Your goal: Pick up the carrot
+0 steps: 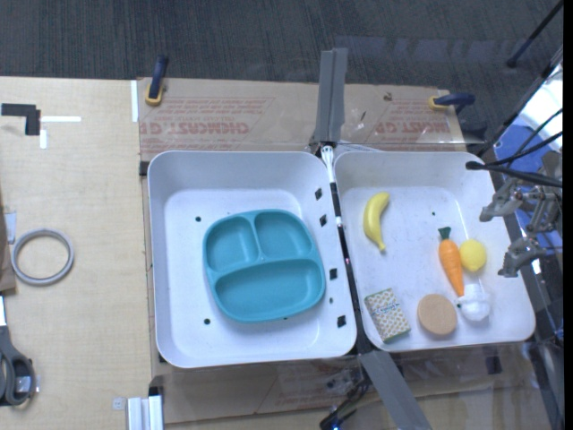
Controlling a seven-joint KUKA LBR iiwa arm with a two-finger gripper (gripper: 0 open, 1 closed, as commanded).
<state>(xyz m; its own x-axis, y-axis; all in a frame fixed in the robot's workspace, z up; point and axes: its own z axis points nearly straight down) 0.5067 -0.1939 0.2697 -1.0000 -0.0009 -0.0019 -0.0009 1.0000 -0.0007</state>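
The carrot (450,267) is orange with a small green top. It lies in the right bin (407,173), towards that bin's right side, with its green end pointing to the back. A yellow lemon (474,255) touches its right side. A small white object (474,305) sits just past its pointed tip.
The right bin also holds a banana (376,219), a round tan disc (437,314) and a speckled green box (388,315). A teal divided plate (265,264) sits in the left bin (154,240). Cables and metal brackets (524,231) crowd the right bin's edge. A tape ring (40,256) lies at far left.
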